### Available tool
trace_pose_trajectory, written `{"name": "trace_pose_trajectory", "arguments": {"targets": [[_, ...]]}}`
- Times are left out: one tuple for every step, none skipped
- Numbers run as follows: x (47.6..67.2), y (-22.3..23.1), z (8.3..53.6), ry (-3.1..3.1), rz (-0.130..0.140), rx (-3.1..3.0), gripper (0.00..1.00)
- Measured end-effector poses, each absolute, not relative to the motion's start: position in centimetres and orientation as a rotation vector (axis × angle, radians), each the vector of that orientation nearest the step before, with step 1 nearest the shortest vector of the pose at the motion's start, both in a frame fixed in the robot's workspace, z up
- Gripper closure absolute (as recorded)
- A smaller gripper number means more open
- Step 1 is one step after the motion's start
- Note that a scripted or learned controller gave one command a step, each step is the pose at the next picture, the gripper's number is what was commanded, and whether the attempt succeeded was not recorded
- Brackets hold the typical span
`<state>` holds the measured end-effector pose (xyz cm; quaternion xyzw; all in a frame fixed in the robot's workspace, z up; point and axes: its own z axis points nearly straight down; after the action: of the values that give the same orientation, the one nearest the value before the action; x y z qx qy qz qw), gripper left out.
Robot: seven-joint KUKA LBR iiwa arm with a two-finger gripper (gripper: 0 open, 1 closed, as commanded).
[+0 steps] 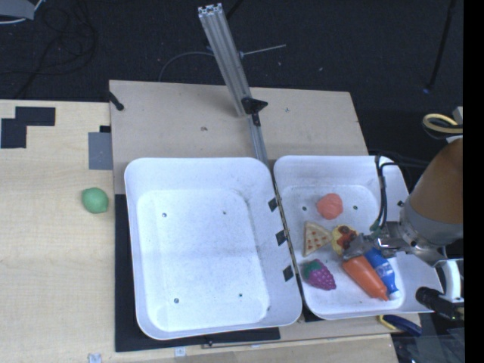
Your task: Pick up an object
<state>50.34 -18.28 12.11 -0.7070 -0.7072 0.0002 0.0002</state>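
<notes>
The left bin [200, 248] offers open floor throughout. In the right bin [355, 184], the far strip is free, but a salmon ball [330, 206], waffle wedge [316, 237], grapes [321, 276], carrot [365, 277] and blue packet [382, 271] crowd the near half.

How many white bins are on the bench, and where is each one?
2. The left bin lies at the middle of the bench. The right bin touches its right side and holds small toy foods, and the arm reaches into it. No further bin appears.
</notes>
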Motion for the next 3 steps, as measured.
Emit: {"name": "trace_pose_trajectory", "arguments": {"targets": [[50.3, -18.3, 9.1, -2.221, 0.001, -2.222, 0.00], [50.4, -18.3, 10.2, -2.221, -0.001, -2.224, 1.00], [50.1, -17.6, 14.7, -2.224, -0.002, -2.223, 1.00]]}}
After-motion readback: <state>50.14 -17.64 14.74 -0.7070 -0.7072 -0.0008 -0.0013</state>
